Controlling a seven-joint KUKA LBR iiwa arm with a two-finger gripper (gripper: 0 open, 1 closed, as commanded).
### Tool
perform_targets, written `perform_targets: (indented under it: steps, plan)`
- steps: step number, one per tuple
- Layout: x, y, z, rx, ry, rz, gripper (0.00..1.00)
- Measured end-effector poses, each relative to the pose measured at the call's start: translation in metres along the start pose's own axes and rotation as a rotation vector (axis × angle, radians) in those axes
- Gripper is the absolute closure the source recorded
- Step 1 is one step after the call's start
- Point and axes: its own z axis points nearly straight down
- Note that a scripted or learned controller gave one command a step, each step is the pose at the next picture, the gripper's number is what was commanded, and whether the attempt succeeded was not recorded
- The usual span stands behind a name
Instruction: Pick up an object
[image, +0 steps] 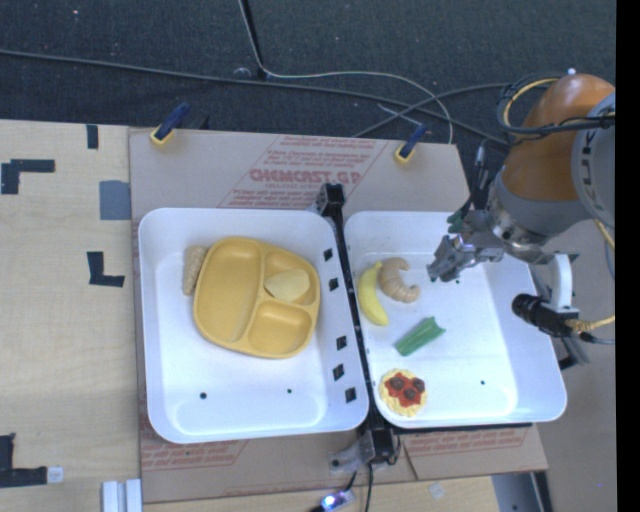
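In the right bin (520, 390) lie a yellow banana (371, 295), a tan croissant (399, 280), a green pepper piece (418, 336) and a small pizza toy (403, 391). My gripper (446, 266) hangs over the bin's upper right part, just right of the croissant and apart from it. Nothing shows between its fingers. The arm's orange band (555, 140) rises behind it.
The left bin (165, 330) holds a yellow divided tray (255, 297) with a pale chip (288, 285) in one compartment, and a tan bread piece (192, 268) beside the tray's left rim. A black divider (343, 300) runs between the bins. Cables cross the dark floor behind.
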Motion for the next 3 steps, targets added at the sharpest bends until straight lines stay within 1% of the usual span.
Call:
perform_targets:
  steps: [2, 3]
  plan:
    - [0.093, 0.013, 0.018, 0.002, -0.002, 0.001, 1.00]
    - [0.147, 0.013, 0.028, 0.003, -0.002, 0.000, 1.00]
